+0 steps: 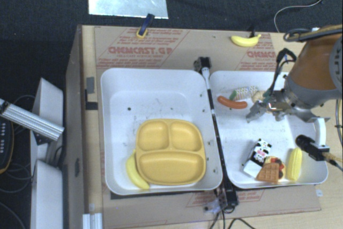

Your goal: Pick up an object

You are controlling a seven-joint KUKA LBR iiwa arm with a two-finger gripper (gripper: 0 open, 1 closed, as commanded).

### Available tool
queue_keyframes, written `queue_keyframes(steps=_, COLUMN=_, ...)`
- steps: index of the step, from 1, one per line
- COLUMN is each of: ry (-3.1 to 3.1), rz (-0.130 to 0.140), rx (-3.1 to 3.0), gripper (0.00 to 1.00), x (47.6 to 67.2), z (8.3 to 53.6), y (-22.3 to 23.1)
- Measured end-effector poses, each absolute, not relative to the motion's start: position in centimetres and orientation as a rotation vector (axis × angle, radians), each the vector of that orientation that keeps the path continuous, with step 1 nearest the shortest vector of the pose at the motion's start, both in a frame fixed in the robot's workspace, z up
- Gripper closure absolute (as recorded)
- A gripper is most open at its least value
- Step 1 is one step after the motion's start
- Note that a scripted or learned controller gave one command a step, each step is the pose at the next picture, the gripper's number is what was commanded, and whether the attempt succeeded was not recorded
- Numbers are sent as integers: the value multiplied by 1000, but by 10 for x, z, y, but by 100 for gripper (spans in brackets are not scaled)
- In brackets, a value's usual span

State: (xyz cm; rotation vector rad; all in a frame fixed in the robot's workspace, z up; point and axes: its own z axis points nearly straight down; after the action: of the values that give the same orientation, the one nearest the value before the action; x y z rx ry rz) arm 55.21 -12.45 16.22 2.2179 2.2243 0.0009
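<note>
Yellow divided tray [170,150], yellow banana [135,172] at its eight o'clock; red sausage [232,102]; black-and-white cow-patterned carton [256,157]; yellow corn [293,163].

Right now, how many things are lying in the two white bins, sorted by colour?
Yellow: 3 - divided plate, banana beside it, corn cob
Red: 1 - sausage
Black and white: 1 - cow-print carton
Brown: 1 - waffle
Pale speckled: 1 - small item by the sausage, too blurred to name
Total: 7
</note>
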Motion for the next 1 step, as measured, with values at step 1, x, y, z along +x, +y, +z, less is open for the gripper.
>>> queue_keyframes(steps=1, ry=2226, rz=2, rx=2217, gripper=0, x=596, z=130, y=-88)
